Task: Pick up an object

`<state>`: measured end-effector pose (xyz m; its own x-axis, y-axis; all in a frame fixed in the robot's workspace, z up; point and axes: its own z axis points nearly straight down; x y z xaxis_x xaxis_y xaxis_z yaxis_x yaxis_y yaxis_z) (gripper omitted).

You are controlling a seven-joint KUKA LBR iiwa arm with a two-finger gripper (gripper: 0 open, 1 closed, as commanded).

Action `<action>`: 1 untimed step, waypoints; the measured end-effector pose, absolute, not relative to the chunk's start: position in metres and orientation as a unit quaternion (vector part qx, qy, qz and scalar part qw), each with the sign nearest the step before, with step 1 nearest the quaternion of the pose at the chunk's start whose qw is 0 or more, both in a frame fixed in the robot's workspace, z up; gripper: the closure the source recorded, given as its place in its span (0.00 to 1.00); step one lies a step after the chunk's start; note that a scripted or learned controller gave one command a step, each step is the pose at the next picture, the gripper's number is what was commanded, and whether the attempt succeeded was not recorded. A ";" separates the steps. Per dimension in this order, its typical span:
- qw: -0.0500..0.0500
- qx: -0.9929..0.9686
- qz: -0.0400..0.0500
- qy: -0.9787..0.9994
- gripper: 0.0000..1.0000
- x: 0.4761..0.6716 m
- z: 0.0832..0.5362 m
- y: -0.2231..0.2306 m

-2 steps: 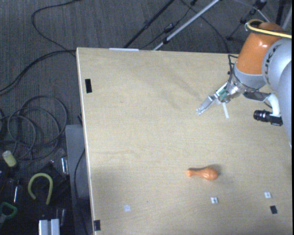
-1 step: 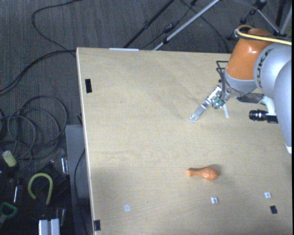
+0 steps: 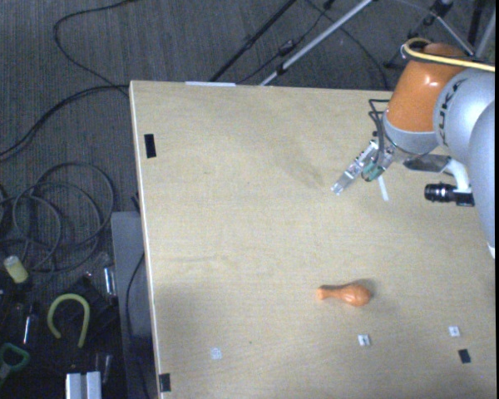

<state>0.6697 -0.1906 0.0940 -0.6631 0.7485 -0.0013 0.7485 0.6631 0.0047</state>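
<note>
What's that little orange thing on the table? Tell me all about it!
The orange thing is small and smooth, shaped like a tiny gourd or pin: a round, fat end on the right and a thin neck pointing left. It lies flat on its side on the tan board, alone, with nothing else touching it. The gripper hangs well away, farther back.

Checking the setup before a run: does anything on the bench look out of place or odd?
Nothing looks spilled or damaged. One orange object lies on its side on the tan board, apart from the gripper, which hovers farther back. Cables and tools clutter the floor left of the bench.
</note>
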 end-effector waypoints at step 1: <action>0.001 0.507 0.001 0.862 1.00 0.662 0.180 -0.154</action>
